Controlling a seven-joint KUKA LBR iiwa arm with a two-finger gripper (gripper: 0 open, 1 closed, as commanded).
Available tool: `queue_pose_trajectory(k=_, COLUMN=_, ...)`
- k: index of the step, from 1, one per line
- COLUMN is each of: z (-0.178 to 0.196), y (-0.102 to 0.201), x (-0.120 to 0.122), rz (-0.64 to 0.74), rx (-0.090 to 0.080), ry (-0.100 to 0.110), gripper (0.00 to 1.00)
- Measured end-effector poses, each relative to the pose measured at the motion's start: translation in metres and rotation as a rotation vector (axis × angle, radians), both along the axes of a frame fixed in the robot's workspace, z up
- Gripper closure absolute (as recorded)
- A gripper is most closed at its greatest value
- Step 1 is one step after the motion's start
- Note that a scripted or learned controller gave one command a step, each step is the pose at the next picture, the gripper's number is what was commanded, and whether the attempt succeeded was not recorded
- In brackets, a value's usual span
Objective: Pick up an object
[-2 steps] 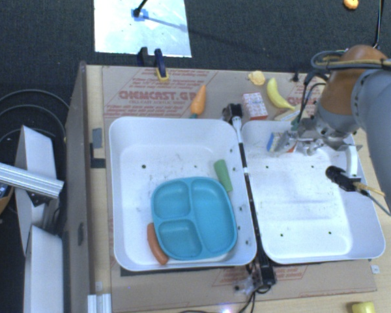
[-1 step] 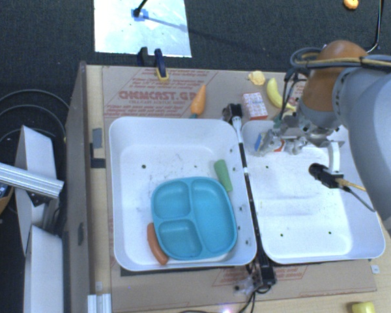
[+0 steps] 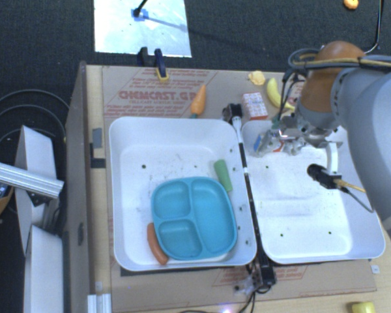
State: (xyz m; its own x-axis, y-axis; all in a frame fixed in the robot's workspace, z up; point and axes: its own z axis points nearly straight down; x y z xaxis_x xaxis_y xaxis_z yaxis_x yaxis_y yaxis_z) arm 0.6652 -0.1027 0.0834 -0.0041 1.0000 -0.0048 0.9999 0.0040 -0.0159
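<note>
Overhead, slanted view of a bench with two shallow white bins side by side. A grey arm with an orange band (image 3: 326, 70) reaches in from the right, and its gripper (image 3: 283, 142) hangs low over the far left corner of the right bin (image 3: 313, 240) — probably lowered there to try a grab, though whether it is apart or clamped together cannot be told, and nothing is visibly held.

The left bin (image 3: 127, 175) holds the likely targets: a blue divided tray (image 3: 194, 217) near the front, a green stick-shaped object (image 3: 223, 175) touching the tray's far right edge, and an orange sausage-shaped object (image 3: 156, 243) along the tray's front left.

Outside the bins, on the cardboard behind them (out of easy reach for this grab), lie an orange carrot-like piece (image 3: 198, 100), a small patterned box (image 3: 255, 105) and a yellow banana (image 3: 272, 92).
</note>
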Motion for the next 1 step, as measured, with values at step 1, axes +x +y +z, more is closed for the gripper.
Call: queue_pose_trajectory(k=1, z=-0.0011, y=0.0139, x=-0.0018, rz=0.0, rx=-0.002, ry=0.005, gripper=0.0)
